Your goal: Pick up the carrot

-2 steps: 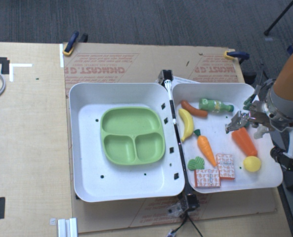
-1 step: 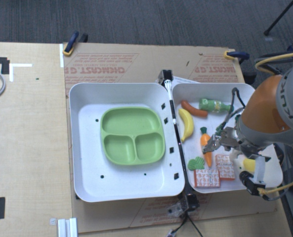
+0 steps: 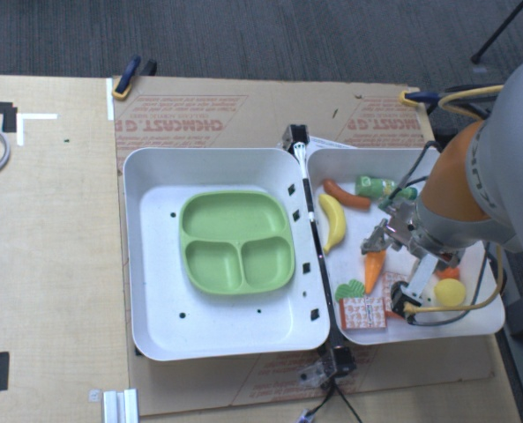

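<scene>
Dark grey carpet floor [image 3: 270, 20], light wood bench [image 3: 45, 263], cardboard sheet [image 3: 199, 113]

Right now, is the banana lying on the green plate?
No, the banana lies in the right bin, by its left wall, while the green plate sits in the left bin.

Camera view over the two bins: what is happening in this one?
The grey arm with the orange band reaches in from the right over the right white bin, its hand down at the top of the orange carrot with green leaves. Whether it has gripped the carrot cannot be told. A yellow banana, a red-orange sausage-shaped toy and a green packet lie close by. The left white bin holds a green three-compartment plate.
</scene>
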Controlling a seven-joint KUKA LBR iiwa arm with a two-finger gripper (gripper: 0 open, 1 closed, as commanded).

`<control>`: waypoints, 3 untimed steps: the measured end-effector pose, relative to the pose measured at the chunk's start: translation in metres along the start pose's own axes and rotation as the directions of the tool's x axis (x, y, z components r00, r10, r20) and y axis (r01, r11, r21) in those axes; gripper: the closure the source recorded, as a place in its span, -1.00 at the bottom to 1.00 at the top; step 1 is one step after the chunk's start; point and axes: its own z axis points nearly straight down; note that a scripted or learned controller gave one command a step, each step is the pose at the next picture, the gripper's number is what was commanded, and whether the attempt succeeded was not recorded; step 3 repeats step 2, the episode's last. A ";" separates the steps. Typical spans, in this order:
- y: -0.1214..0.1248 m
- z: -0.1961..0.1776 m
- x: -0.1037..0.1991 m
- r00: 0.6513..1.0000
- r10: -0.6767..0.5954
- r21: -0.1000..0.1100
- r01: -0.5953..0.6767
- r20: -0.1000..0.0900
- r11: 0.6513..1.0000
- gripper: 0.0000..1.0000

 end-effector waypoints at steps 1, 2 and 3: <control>0.001 -0.009 0.001 1.000 -0.002 -0.002 0.002 -0.002 1.000 1.00; -0.072 -0.095 0.027 0.991 0.135 0.012 -0.135 0.001 0.991 1.00; -0.072 -0.095 0.027 0.991 0.135 0.012 -0.135 0.001 0.991 1.00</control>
